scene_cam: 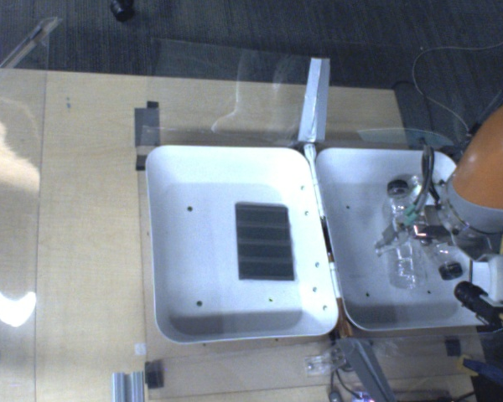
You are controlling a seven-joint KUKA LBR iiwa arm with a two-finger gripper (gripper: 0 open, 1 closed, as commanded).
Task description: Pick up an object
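Note:
A dark ribbed rectangular block [264, 241] lies flat in the middle of the left bin [176, 224]. My gripper [405, 239] is lowered into the right bin [352, 224], left of that bin's middle and far from the block. The grey arm with its orange band [493, 162] comes in from the right above it. A clear, glassy shape [402, 268] lies just below the gripper on the bin floor; I cannot tell whether it is a separate object or part of the gripper. A small dark piece [448, 269] sits to its right.
A grey divider strip [314, 107] rises behind the seam between the two bins. Cables [440, 65] run over the dark floor at the back right. Wooden bench top [67, 224] spreads to the left of the bins.

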